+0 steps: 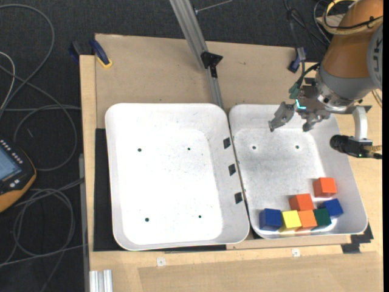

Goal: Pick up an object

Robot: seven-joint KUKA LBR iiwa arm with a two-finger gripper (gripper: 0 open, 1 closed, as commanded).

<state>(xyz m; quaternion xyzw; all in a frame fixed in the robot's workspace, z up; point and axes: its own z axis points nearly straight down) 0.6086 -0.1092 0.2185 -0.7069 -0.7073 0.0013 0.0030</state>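
Dark carpet floor [36, 53] strewn with cables [24, 120]; wooden bench [152, 72] carrying two white bins. Left bin [115, 163] bare, speckled. Right bin [267, 163] holding coloured blocks [301, 212] bunched in its near right corner. Gripper [295, 121] over right bin's far edge, fingers spread wide, holding nothing.

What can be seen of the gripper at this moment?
The gripper hangs from the grey wrist below the orange band, over the far end of the right bin. It looks like dark grey metal, with a small teal light near its base. Its two fingers are spread apart and angled downward, with nothing between them. It touches no object; the coloured blocks lie at the bin's near end, well away from it.
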